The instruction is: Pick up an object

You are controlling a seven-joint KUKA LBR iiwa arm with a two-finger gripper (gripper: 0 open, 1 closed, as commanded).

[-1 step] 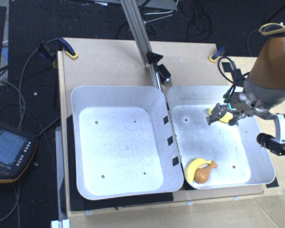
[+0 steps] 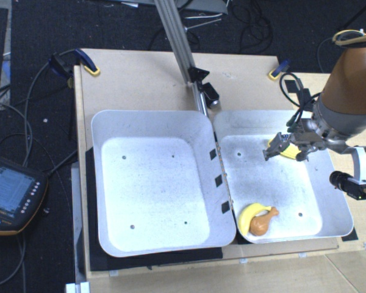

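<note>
My gripper (image 2: 286,151) hangs over the far right part of the right bin (image 2: 329,207), below the grey wrist and orange band. A small yellow object (image 2: 288,152) shows between its two dark fingers, and the fingers are closed on it. At the bin's near left corner lie a yellow banana (image 2: 250,212) and an orange-brown drumstick-shaped toy (image 2: 260,223), touching each other. Both are well apart from the gripper.
The left bin (image 2: 104,163) sits beside the right one, their rims meeting at a ridge with black clips (image 2: 219,179). A slanted metal pole (image 2: 180,41) stands at the back. A teach pendant (image 2: 9,194) lies on the floor to the left.
</note>
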